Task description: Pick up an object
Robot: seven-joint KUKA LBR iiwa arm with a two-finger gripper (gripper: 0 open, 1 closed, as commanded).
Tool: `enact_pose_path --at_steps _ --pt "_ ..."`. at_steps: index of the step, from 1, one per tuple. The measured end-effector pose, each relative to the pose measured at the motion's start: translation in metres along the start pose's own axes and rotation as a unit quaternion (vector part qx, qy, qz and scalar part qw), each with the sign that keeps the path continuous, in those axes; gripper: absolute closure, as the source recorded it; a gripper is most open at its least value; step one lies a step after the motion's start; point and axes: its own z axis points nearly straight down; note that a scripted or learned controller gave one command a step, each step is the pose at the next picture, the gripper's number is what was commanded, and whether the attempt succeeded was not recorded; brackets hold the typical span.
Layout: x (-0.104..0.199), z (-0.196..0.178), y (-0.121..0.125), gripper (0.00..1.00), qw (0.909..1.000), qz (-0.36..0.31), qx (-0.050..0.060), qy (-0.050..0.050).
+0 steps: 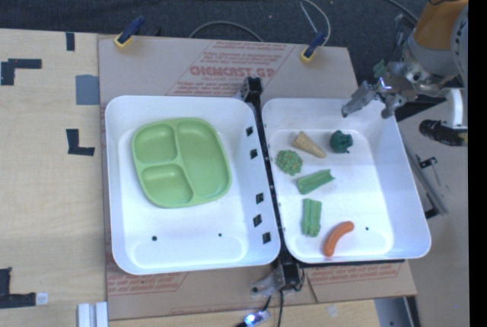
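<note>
You have not picked anything up yet. The gripper [370,100] sits at the upper right of the frame, over the top rim of the right bin [396,188], and its fingers [354,105] stand apart with nothing between them.

Every candidate lies untouched on the floor of that bin. Nearest the gripper, in the bin's upper part, are a dark green pepper [341,141] and a tan cone [308,144] just beside it. Below those sit a piece of broccoli [288,162], a green bean pod [314,182], a ridged green pickle [310,217], and an orange sausage [338,238] toward the lower edge.

The left bin [122,188] carries a green divided plate [181,163].

What is left, as I judge it, is the whole grasp: you need to choose one piece, bring the arm down over it, close and lift. The pepper looks the shortest reach.
</note>
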Motion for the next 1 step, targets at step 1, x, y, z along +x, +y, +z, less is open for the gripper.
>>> enact_pose_path --at_steps 1 --pt "0.0005 -0.0094 0.0032 0.0 1.0 -0.002 -0.007 -0.002"
